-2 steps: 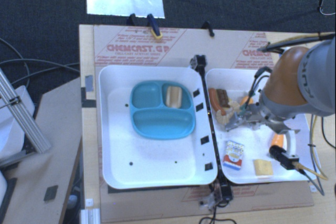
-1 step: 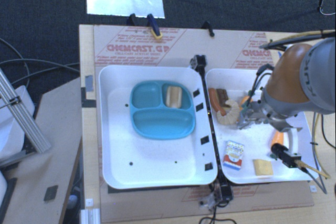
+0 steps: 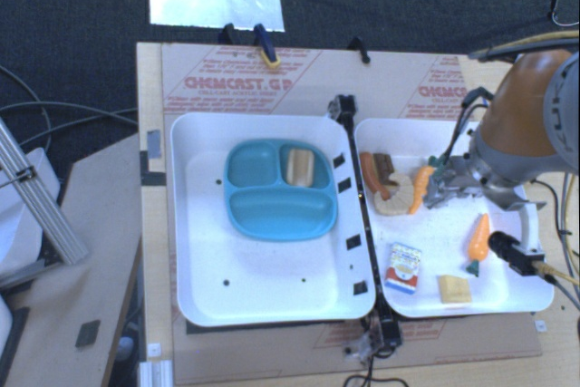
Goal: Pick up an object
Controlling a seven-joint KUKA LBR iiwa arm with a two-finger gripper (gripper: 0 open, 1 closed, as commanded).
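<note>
The gripper (image 3: 439, 188) sits low in the right bin (image 3: 426, 127), right beside an orange carrot-like piece (image 3: 423, 187) that leans along the edge of a round beige slice (image 3: 393, 195). The metal fingers merge with that orange piece at this slant, so I cannot tell whether they are apart, together or closed on anything. A hot dog (image 3: 374, 174), reddish and brown, lies touching the slice on its left, close to the divider between the bins. Nearer the front wall are a small carton (image 3: 404, 267) with red and white printing, too small to read, and a pale yellow square block (image 3: 454, 288). A second carrot (image 3: 478, 239), orange with a green tip, lies to the right of the gripper, partly beside a black fitting on the arm. The arm's grey body and orange band (image 3: 521, 109) cover the bin's right rear corner and are cut off by the frame. In the left bin (image 3: 195, 222) a blue divided plate (image 3: 278, 191) holds a tan bread-like piece (image 3: 300, 167) in its upper right compartment.
</note>
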